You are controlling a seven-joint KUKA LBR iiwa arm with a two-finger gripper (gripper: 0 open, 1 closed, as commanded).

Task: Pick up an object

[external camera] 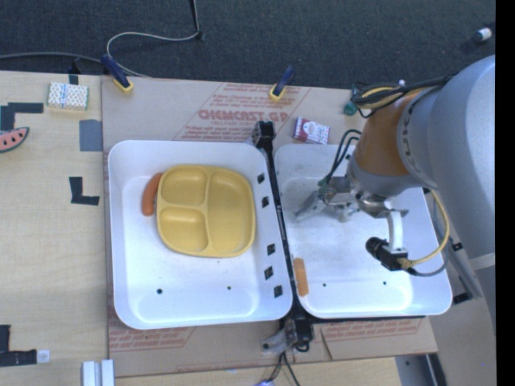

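A yellow divided plate (205,210) lies in the left bin (129,280). An orange sausage-shaped piece (149,195) rests against the plate's left edge. A small orange piece (300,275) lies in the right bin (418,296), tight against its left wall. My gripper (310,207) hangs low over the upper left part of the right bin, pointing left toward the divider. It is well above the small orange piece in the view, and nothing shows in it.
A small red-and-white packet (310,130) lies on the cardboard behind the right bin. Yellow clamps (118,72) (282,85) hold the cardboard's far edge. The arm's grey body (459,151) covers the right bin's right side, with a yellow cable (434,248) looping below the wrist.
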